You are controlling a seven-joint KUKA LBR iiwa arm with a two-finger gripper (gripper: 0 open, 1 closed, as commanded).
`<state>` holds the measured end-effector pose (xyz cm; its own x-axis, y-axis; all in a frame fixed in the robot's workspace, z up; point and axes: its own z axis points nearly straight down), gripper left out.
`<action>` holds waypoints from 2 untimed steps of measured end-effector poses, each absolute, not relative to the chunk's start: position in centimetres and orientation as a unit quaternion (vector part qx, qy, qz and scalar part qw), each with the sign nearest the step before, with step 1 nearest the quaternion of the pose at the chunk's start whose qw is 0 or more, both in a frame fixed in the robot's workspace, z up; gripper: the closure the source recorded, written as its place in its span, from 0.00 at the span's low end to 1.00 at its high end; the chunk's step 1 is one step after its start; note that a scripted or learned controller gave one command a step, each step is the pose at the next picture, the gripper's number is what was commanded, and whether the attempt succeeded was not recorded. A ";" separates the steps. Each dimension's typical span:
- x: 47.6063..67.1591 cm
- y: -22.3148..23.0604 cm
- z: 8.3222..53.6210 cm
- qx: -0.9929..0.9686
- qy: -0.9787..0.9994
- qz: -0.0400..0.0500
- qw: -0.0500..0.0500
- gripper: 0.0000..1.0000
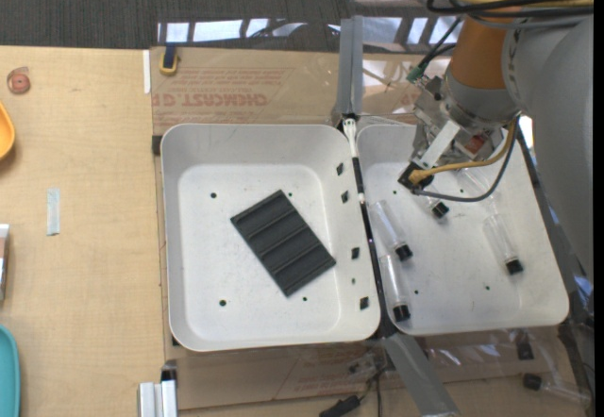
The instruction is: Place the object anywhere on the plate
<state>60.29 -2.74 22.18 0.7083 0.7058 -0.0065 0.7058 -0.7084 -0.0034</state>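
A dark grey ribbed plate [283, 242] lies flat and turned at an angle in the middle of the left bin [176, 245]. In the right bin [472, 297] lie clear tubes with black caps: one [391, 229] near the left wall, another [394, 291] below it, and a third [499, 241] on the right. A short black-capped piece [439, 209] rests near the bin's middle. My gripper [449, 136] hangs over the far part of the right bin, above and apart from the tubes. I see nothing held in it.
A divider [360, 201] with black clips runs between the two bins. Cardboard [236, 90] lies behind the left bin. The wooden bench top [75, 217] stretches to the left, with small items along its left edge.
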 end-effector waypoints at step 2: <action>58.7 8.5 21.0 -0.864 -0.504 0.002 0.001 1.00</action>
